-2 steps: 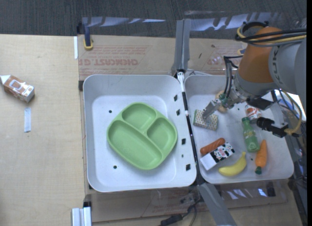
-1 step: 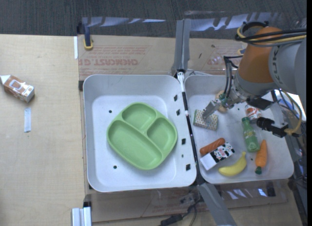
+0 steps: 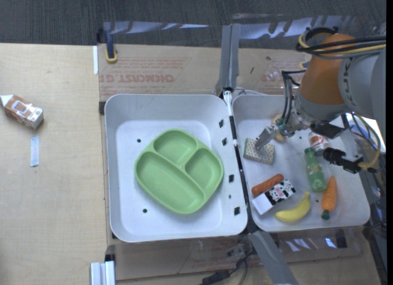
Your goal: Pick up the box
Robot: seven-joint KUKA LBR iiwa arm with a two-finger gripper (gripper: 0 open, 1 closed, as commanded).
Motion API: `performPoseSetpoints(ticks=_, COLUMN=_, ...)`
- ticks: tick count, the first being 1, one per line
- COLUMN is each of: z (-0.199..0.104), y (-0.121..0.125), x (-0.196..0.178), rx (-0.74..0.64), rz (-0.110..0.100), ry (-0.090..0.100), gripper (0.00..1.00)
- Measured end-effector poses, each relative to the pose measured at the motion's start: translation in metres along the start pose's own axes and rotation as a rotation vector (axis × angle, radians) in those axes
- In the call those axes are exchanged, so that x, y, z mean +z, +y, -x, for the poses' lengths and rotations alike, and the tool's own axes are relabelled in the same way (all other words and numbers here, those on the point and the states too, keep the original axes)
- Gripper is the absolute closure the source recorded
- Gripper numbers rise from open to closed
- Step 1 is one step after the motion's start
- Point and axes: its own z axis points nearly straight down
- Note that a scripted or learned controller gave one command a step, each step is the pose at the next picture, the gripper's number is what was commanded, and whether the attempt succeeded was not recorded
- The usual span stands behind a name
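Two shallow white bins seen side by side on bench.

L bin [image 3: 116,173]: one light-green plastic divided plate [image 3: 178,171], three compartments, lying flat near centre.

R bin [image 3: 362,207], contents:
- small white carton box w/ black cow-patch print [image 3: 274,196], lying at approx. 7 o'clock of bin, near front wall; touched by nothing from the arm.
- orange-red sausage-shaped piece [image 3: 268,183], just beside box at its 12 o'clock.
- yellow banana [image 3: 293,209], at box's 4 o'clock, close to it.
- green clear bottle [image 3: 315,171], at bin centre-R.
- orange carrot w/ green top [image 3: 329,196], at 4 o'clock of bin.
- grey-green speckled sponge block [image 3: 258,152], at 10 o'clock of bin.

Grey two-finger gripper [image 3: 265,138]: located over the sponge block, well apart from box. Fingers: spread not discernible; nothing seen held.

Outside bins, far L on bench: small orange-white carton [image 3: 23,112].
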Motion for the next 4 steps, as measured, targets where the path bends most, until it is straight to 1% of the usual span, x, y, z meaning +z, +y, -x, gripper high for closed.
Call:
performPoseSetpoints(ticks=1, z=0.002, y=0.003, x=0.002, rx=-0.075, rz=0.003, ry=-0.002, gripper=0.0)
performPoseSetpoints(ticks=2, z=0.002, y=0.003, x=0.002, rx=-0.075, rz=0.003, ry=-0.002, gripper=0.0)
performPoseSetpoints(ticks=3, z=0.002, y=0.005, x=-0.009, rx=-0.076, rz=0.006, ry=-0.002, gripper=1.0)
performPoseSetpoints(ticks=4, z=0.002, y=0.005, x=-0.009, rx=-0.076, rz=0.006, ry=-0.002, gripper=0.0)
